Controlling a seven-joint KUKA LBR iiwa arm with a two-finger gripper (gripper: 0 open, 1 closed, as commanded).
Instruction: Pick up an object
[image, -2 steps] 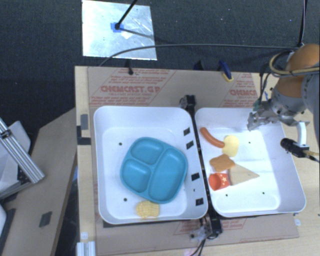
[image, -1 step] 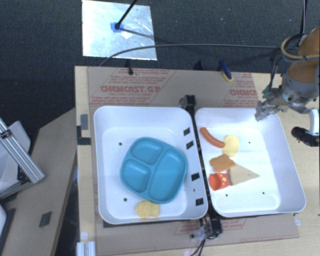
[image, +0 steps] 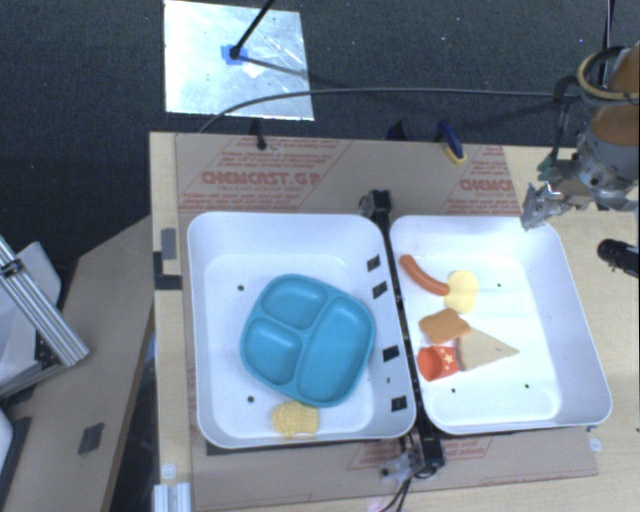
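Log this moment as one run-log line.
claw: above right bin's far corner, holding nothing | right bin: sausage, four more food pieces | left bin: blue tray, corn

Plate (image: 306, 339) in left bin (image: 290, 228) — sausage (image: 424, 276) in right bin (image: 560, 330)

Blue tray (image: 308, 340) crowding left bin (image: 215, 260), food cluster (image: 455, 325) mid right bin (image: 560, 330), bare floor along its edges

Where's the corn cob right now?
In the camera view, the yellow corn cob lies in the left bin, near its front edge, just below the blue divided plate.
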